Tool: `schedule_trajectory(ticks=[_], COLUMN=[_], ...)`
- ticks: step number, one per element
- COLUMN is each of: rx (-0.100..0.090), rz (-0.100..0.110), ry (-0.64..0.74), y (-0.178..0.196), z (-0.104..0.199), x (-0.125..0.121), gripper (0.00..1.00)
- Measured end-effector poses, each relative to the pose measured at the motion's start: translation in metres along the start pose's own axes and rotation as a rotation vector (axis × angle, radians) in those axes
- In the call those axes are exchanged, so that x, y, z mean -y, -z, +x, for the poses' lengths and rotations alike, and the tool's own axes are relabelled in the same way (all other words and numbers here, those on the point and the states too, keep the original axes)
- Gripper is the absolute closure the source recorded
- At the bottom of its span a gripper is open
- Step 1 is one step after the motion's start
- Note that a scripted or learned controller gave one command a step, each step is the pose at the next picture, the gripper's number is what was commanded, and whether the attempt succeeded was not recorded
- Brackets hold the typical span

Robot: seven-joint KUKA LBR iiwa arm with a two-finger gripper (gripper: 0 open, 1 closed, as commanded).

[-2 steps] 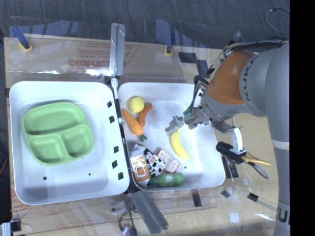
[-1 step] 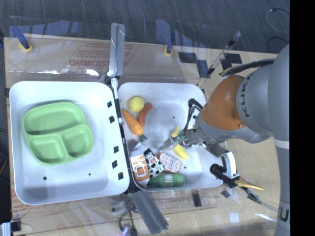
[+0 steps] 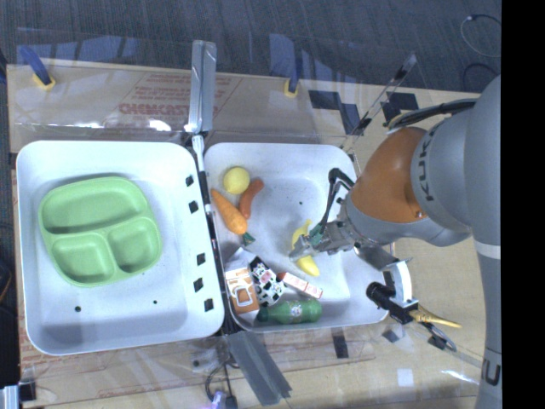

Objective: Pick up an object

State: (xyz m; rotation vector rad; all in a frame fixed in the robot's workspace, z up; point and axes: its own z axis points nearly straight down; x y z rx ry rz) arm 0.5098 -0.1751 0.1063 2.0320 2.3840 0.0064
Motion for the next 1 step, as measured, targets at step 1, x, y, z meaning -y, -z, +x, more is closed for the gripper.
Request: schedule_trajectory(ticks=[1], rx=[-0.005], rz=[0.01], ry=[-0.117], y=[0.1225], z=[0.0465], x=[-0.0378], gripper=[1.0])
